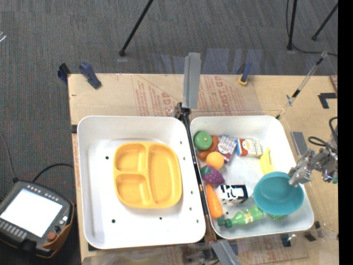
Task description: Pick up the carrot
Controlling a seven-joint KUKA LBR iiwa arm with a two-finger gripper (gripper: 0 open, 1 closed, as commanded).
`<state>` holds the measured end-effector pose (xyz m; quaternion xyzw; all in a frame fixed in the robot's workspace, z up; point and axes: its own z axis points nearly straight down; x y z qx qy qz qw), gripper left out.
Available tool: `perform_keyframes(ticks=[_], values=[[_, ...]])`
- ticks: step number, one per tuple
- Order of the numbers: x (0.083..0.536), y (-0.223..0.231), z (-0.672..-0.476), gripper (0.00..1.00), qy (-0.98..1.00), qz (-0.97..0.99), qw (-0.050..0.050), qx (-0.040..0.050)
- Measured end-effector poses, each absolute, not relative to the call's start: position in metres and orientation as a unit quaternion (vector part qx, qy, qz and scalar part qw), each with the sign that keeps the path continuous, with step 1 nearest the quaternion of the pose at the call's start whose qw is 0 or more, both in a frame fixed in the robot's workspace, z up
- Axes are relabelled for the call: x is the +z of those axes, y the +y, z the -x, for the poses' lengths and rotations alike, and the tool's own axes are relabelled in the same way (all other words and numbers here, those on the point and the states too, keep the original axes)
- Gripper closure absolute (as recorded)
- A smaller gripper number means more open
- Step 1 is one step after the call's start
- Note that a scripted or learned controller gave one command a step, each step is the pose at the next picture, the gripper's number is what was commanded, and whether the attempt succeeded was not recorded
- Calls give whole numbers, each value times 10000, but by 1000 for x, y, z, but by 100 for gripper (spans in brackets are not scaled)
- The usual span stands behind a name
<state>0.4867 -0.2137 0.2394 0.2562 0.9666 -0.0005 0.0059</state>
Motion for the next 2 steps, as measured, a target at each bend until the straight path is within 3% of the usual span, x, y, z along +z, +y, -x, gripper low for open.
perform_keyframes(ticks=[2], values=[[489, -211, -525, 100, 9989, -459, 28, -1]])
